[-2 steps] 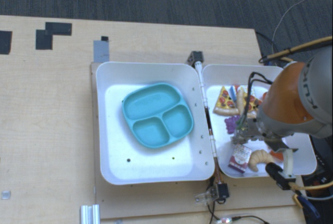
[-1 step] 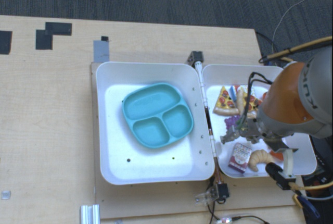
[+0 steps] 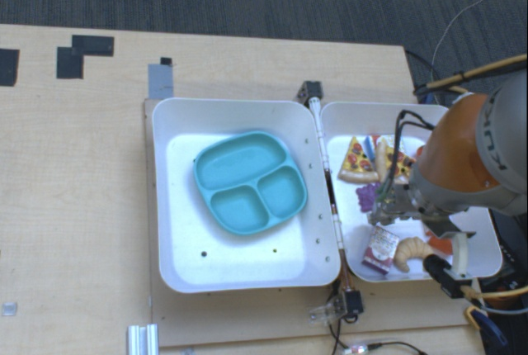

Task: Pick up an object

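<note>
**Arm low over right bin**

I can't tell how my gripper [image 3: 386, 211] is set. It hangs above the purple grapes [image 3: 367, 196] and small packet [image 3: 381, 246]. Arm [image 3: 462, 159] reaches in from right, wrist bent down. Pizza slice [image 3: 358, 160] nearby.

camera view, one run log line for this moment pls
arm over right bin | pincer low among toys | pizza slice untouched | blue plate in left bin

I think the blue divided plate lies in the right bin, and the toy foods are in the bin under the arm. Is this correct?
Not quite. The camera view shows the blue divided plate in the left bin, not the right one. The toy foods, such as the pizza slice, are indeed in the bin under the arm.
</note>
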### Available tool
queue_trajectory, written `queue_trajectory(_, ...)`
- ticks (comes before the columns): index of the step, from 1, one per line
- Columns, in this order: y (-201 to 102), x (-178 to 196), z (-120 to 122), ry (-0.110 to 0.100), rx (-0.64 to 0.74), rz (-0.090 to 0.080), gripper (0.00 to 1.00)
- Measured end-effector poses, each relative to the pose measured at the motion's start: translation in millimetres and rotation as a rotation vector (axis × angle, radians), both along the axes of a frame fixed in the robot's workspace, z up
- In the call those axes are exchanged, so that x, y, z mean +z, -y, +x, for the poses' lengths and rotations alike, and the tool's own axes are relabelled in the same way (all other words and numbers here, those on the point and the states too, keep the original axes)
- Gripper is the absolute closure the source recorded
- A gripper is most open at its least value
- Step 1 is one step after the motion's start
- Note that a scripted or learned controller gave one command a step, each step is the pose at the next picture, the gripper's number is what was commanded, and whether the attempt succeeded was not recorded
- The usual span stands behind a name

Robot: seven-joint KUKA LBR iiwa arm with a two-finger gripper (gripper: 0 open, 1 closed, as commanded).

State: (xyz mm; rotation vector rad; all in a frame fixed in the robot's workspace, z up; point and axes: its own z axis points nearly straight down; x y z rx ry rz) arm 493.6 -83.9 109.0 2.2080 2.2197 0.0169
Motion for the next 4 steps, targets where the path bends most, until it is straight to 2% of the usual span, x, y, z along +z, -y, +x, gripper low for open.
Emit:
queue_trajectory(1,-71.9,76.4,115.3,-0.011,0.002,0.0,1.0)
queue_trajectory(2,-71.2,76.0,114.9,-0.013,0.001,0.0,0.0)
queue_trajectory(3,-25.4,76.2,166.7,-0.012,-0.001,-0.001,0.0)
queue_trajectory(4,8.1,-18.3,165.4,-0.001,0.001,-0.004,0.0)
